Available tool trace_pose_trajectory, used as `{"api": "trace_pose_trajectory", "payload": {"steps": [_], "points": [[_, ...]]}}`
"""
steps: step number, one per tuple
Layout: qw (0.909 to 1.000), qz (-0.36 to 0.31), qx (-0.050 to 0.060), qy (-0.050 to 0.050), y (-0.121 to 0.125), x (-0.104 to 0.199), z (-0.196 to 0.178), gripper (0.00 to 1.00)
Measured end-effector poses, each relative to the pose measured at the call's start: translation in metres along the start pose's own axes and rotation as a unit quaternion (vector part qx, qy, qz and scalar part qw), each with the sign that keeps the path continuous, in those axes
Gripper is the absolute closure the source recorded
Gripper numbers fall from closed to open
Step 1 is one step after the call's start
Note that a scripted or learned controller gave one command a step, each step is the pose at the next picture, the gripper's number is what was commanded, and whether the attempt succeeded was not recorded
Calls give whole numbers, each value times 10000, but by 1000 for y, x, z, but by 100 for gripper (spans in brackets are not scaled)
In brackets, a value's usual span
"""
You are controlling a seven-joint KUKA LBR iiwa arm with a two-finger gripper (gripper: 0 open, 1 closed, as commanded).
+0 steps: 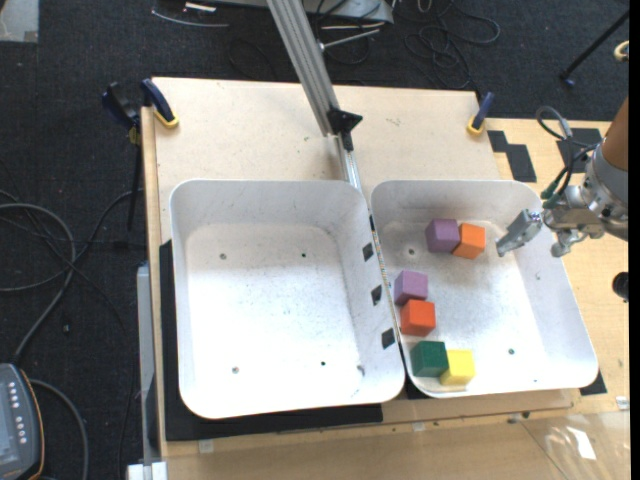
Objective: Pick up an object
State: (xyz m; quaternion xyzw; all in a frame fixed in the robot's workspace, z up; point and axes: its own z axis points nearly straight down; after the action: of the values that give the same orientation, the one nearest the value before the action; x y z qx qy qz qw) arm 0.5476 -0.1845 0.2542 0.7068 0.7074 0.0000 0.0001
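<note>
Matte cubes [443, 235] on speckled white plastic, rounded bin [560, 308].

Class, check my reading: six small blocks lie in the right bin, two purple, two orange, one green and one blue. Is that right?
Not quite. The camera view shows no blue block: the sixth is a small yellow cube, touching the small green cube near the front of the right white bin. The count and other colours stand.

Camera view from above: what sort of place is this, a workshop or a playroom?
Most likely a robot test lab. A robot arm reaches over two white bins on a clamped wooden bench, coloured blocks lie in one bin, and loose cables run across the dark carpet.
</note>
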Motion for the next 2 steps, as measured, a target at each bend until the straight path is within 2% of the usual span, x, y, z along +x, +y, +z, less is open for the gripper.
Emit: {"api": "trace_pose_trajectory", "payload": {"steps": [1,2], "points": [[10000,-27,30,12,45,50,112,0],[10000,12,-14,-6,100,68,145,0]]}}
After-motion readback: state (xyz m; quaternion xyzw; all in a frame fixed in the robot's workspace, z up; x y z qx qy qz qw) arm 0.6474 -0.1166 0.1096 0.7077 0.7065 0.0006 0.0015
